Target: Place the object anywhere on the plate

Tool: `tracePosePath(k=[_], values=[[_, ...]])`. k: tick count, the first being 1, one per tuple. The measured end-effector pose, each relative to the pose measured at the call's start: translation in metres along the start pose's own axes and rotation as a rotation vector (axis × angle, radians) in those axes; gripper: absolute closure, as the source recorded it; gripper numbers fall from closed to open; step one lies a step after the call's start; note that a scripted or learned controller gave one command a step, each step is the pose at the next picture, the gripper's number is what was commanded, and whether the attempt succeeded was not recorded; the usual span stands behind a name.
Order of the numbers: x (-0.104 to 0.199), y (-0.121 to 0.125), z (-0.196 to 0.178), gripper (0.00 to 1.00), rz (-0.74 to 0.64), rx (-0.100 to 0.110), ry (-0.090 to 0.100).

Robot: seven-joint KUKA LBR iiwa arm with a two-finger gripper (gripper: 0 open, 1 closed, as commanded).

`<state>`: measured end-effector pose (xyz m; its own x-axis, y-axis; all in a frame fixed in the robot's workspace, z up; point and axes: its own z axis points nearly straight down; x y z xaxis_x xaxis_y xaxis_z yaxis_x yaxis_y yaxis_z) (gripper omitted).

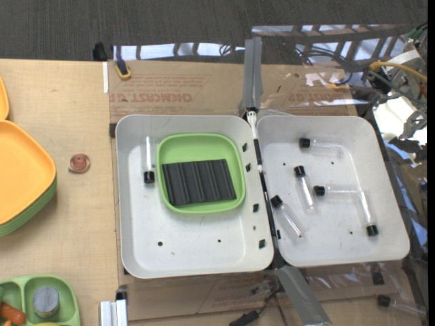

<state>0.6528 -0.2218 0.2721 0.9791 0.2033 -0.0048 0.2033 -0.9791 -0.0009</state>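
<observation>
Plate: a green, square, rounded-corner plastic plate (200, 149) sat in the left shallow white bin (197, 253), up toward that bin's far edge and nearer its right wall.
Object: a dark grey ridged rectangular slab (198, 182) lay flat on the plate, covering its near half and reaching close to the near rim. It was on the plate, folks!
Jaws: wide or narrow, could not tell.
Left bin tube: one clear plastic tube with a black cap (148, 160) lay just beside the plate's left rim, parallel to the bin's left wall, cap end nearer the camera.
Right bin: the second shallow white bin (340, 250) touched the left one along the middle seam.
Right bin tubes: five more clear black-capped tubes lay scattered there. One (319, 145) was near the far edge, two (304, 185) (340, 192) around the centre, one (285, 216) by the left wall and one (367, 216) toward the near right corner.
Bench, left edge: a stack of orange plastic plates (24, 175) sat there, with a small reddish round knob (79, 162) between them and the left bin.
Bench, near left corner: a light green compartment tray (24, 287) was there, with a grey round piece (45, 301) in it.
Under the bins: brown printed cardboard (177, 90).
</observation>
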Motion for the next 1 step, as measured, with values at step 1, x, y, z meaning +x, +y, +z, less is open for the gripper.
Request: tracePosePath(k=[1], values=[[0.0, 0.0, 0.0, 0.0, 0.0, 0.0, 0.0]])
